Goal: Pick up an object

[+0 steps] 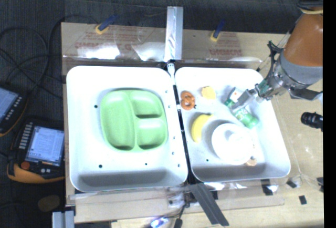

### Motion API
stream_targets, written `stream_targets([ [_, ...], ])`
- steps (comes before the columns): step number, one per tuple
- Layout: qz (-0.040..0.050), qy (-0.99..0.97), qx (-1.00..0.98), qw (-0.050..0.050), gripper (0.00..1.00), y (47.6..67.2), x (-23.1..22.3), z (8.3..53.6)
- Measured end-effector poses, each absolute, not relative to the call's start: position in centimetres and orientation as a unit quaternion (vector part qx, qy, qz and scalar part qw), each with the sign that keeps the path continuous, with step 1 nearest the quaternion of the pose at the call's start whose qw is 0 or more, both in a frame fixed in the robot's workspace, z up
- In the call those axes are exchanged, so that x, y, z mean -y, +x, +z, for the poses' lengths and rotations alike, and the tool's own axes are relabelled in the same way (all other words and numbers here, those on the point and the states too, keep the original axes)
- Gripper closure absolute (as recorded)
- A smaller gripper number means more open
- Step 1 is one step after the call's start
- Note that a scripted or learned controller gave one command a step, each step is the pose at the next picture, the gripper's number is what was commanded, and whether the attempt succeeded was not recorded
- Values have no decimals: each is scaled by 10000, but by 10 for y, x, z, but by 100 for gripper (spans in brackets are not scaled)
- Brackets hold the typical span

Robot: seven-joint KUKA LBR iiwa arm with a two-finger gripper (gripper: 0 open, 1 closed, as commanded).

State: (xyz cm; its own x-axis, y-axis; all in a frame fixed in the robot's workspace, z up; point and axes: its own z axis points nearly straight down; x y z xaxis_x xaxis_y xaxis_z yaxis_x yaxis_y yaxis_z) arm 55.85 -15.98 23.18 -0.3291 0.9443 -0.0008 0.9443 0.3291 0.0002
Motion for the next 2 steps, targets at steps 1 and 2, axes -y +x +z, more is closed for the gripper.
stream_targets([
  [1,1,5783,-8158,5,100,560,159,241],
  [2,0,5784,-8157,5,0,560,159,241],
])
